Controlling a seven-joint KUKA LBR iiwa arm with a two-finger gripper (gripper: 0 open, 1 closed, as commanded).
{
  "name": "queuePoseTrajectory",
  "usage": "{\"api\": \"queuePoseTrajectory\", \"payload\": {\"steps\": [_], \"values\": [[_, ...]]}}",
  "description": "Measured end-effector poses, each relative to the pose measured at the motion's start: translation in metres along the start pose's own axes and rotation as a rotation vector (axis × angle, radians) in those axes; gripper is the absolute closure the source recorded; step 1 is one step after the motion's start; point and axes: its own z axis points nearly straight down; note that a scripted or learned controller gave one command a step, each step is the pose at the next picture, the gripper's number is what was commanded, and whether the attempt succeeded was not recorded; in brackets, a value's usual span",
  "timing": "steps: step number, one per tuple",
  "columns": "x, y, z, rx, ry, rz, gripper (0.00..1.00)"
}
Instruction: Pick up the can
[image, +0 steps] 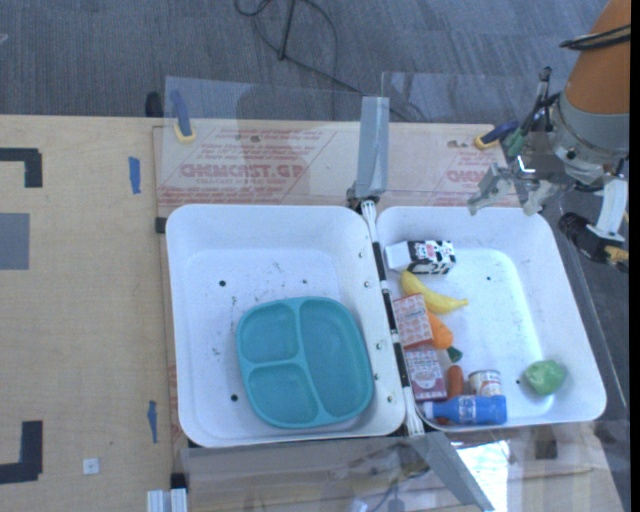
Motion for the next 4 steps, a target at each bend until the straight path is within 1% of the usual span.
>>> {"api": "queuePoseTrajectory", "payload": {"steps": [1, 2, 3, 4], "values": [[0.012, -0.082, 0.185, -0.010, -0.002, 0.075, 0.00], [-0.037, -0.026, 0.173, 0.000, 0.000, 0.065, 0.00], [-0.088, 0.019, 0.104, -0.002, -0.002, 0.295, 0.00], [-0.019, 0.028, 0.188, 0.000, -0.001, 0.314, 0.00]]}}
